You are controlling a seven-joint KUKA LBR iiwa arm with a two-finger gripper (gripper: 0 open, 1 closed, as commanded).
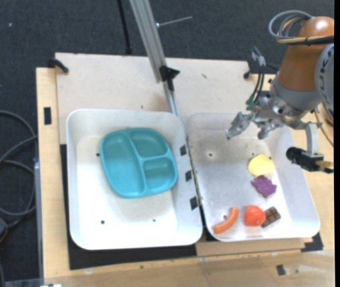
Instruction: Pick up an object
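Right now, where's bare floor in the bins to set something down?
Right bin: its left half is bare, from the divider to the lemon. Its lower right is crowded: lemon, purple piece, tomato, brown block, carrot. The gripper hovers over its top. Left bin: bare strips left of and below the teal tray.

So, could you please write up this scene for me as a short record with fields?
left bin: holds a teal divided plate
right bin: yellow piece, purple piece, orange carrot, red tomato, brown block
item layout: all five lie in the near right part of the bin
gripper: above the far part of the right bin, open, holding nothing
task state: nothing picked up yet
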